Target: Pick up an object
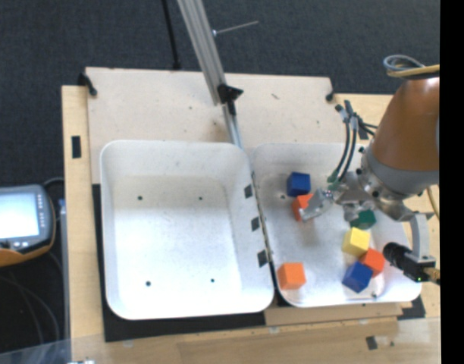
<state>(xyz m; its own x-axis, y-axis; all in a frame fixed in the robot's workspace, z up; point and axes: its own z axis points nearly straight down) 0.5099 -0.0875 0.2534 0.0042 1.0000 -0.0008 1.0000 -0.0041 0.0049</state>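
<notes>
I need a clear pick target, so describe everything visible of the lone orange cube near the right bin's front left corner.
The orange cube looks like a small solid block with a matte face, lying flat on the floor of the right white bin, close to the wall that divides the two bins. Nothing touches it: the other blocks lie apart from it, and the gripper is farther back.
</notes>
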